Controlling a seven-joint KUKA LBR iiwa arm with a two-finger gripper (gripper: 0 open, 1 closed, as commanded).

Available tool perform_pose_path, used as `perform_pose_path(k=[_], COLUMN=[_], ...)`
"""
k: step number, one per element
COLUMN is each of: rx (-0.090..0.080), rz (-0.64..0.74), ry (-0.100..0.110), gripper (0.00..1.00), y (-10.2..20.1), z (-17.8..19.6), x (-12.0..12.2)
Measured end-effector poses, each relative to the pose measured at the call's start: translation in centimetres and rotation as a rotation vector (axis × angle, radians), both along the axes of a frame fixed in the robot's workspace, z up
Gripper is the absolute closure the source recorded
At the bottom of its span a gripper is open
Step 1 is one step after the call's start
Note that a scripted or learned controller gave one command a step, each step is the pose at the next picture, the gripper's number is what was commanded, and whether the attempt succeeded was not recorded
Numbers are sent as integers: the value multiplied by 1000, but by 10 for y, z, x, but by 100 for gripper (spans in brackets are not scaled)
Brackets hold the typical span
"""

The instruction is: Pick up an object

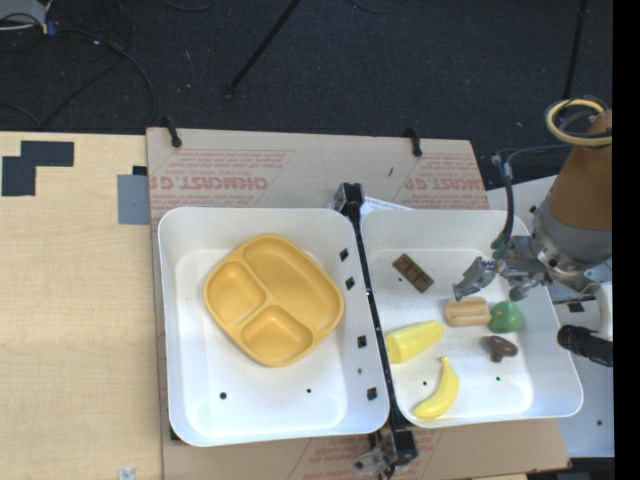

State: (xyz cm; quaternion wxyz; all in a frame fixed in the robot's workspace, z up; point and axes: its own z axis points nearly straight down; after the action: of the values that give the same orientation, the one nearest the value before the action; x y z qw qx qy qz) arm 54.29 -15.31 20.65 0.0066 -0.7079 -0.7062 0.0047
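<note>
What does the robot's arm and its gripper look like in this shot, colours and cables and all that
The arm enters from the right as a broad cone-shaped segment in orange-tan, ending in a grey collar near the wrist. A yellow ring sits at its top, and a thin dark cable loops down beside it. The gripper is bare grey metal, with small angular fingers and dark fittings.
</note>
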Motion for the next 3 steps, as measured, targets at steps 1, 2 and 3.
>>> perform_pose_path(k=[1,2,3], rx=[-3,-1,-2], rz=[3,2,2], ry=[-14,-8,-11], gripper=[0,0,0], y=[0,4,8], z=[8,-56,-118], x=[3,5,4])
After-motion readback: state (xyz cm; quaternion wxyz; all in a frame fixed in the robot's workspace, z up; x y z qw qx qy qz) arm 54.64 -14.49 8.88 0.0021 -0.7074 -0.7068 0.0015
